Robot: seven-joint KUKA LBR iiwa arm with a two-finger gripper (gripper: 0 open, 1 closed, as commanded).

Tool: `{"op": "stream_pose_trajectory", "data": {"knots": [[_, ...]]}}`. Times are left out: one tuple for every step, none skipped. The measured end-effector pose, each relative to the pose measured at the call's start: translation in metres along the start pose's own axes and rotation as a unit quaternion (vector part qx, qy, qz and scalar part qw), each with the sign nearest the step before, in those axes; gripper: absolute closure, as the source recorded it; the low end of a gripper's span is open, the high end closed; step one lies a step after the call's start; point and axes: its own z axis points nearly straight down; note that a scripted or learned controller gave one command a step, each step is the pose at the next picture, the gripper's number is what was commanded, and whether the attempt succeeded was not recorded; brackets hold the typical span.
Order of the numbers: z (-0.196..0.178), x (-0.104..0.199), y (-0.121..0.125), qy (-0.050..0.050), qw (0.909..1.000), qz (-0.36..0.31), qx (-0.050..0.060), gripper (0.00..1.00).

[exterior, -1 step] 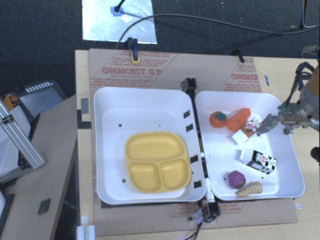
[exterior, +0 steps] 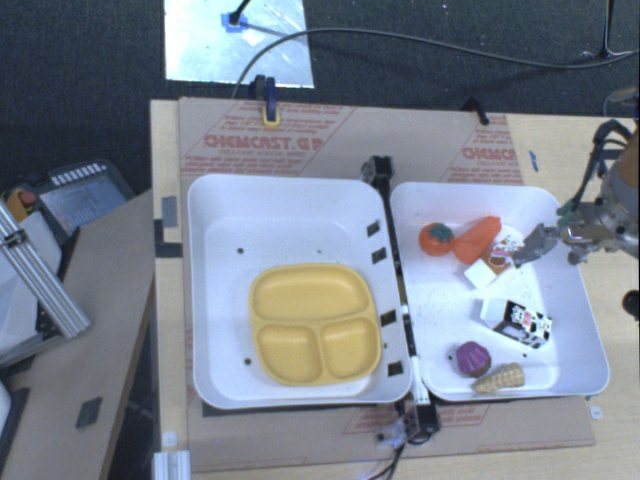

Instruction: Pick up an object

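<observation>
So the bench has two white bins side by side. The left bin (exterior: pixel 210 268) has a yellow tray (exterior: pixel 314 322) with three compartments sitting in it, toward the front. The right bin (exterior: pixel 570 308) is where all the small stuff is: an orange ball (exterior: pixel 435 238) touching a carrot (exterior: pixel 478 238) up near the back, a small white block (exterior: pixel 480 274) just below the carrot, and a little round white and red-yellow thing (exterior: pixel 505 248) right beside the carrot's tip, too small to make out. Further forward there's a black and white cow-print box (exterior: pixel 518 321), then a purple ball (exterior: pixel 473 358) and a cone (exterior: pixel 499 377) lying just beside it near the front wall. The arm comes in from the right, and the gripper (exterior: pixel 535 243) hangs over the right bin's back right part, pointing toward the carrot pile, close to that small round thing. Nothing is visibly between the fingers, and honestly I can't tell if the claw is apart or together from this angle.
</observation>
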Motion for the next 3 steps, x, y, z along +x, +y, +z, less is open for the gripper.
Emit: {"op": "stream_pose_trajectory", "data": {"knots": [[0.054,0.011,0.001,0.001,1.0,0.0,0.002,0.0],[0.098,0.012,-0.003,0.001,1.0,0.001,0.001,0.0],[0.161,0.012,-0.003,0.001,1.0,0.001,0.002,0.0]]}}
